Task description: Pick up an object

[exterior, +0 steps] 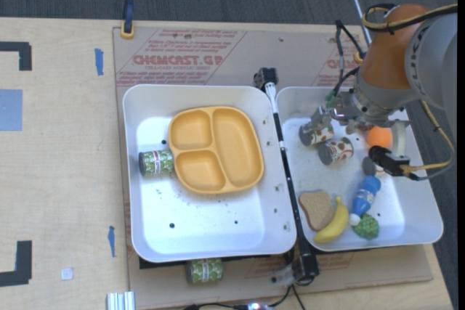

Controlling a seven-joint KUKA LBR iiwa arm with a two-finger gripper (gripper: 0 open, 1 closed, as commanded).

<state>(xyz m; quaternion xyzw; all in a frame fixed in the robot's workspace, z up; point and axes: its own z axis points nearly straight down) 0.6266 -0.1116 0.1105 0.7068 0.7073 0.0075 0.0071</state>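
Two white bins | gripper (pixel 341 115) low in right bin (pixel 421 218), finger state cannot be told | nearest target: patterned cup (pixel 337 149) beside small can (pixel 317 133) | risk: crowded items nudged aside, grasp closes on nothing

The arm (pixel 407 54) reached over the right bin (pixel 429 218), its gripper (pixel 336 128) low among two small cans (pixel 328 143). Nearby lay an orange ball (pixel 378 137), a blue bottle (pixel 365 194), a banana (pixel 333 225) touching a bread slice (pixel 316 207) — and, in the left bin (pixel 218 239), a yellow divided plate (pixel 216 149) beside a green can (pixel 155 162).
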